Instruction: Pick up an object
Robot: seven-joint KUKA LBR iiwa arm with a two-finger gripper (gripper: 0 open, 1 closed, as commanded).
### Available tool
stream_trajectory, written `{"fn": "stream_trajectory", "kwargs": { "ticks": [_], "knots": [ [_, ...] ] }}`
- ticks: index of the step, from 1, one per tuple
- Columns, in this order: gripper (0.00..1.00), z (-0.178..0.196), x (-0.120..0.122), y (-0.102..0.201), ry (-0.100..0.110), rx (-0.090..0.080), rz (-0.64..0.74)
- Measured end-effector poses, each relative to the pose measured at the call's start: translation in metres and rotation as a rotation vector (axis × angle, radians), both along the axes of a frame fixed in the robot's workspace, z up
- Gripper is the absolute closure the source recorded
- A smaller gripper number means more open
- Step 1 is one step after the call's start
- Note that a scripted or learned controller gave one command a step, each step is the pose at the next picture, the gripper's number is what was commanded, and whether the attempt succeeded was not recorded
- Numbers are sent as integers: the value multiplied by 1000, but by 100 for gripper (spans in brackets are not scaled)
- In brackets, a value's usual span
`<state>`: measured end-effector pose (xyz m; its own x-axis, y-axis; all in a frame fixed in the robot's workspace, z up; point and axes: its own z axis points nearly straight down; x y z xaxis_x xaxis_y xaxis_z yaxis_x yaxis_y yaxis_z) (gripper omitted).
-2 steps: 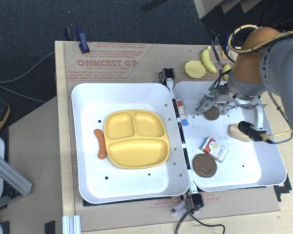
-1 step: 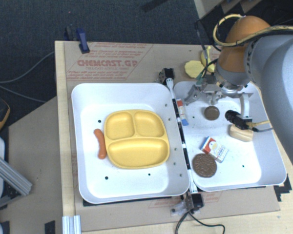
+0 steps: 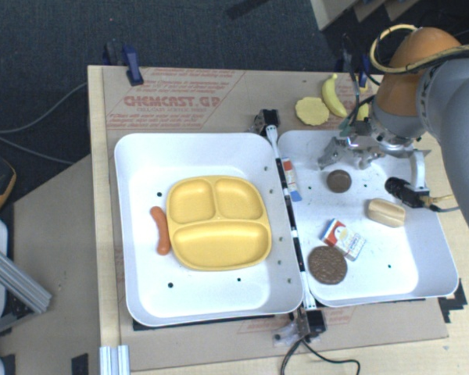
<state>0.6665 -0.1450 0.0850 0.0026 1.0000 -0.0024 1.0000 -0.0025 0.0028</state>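
In the upper right of the frame, over the top of the right bin (image 3: 430, 276), the hand (image 3: 352, 153) hangs low; whether it is spread or pressed together I cannot tell. The nearest thing to take is the small brown disc (image 3: 339, 181), lying just below the hand on the bin floor, apart from it as far as I can judge. Being round, it has no long axis. The tan block (image 3: 386, 212) lies further toward the lower right.
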Motion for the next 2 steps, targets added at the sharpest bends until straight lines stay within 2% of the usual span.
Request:
{"fn": "stream_trajectory", "kwargs": {
  "ticks": [1,2],
  "knots": [
    [0,0,-26,9,6,3,1],
    [100,10,-25,9,2,2,2]
  ]
}}
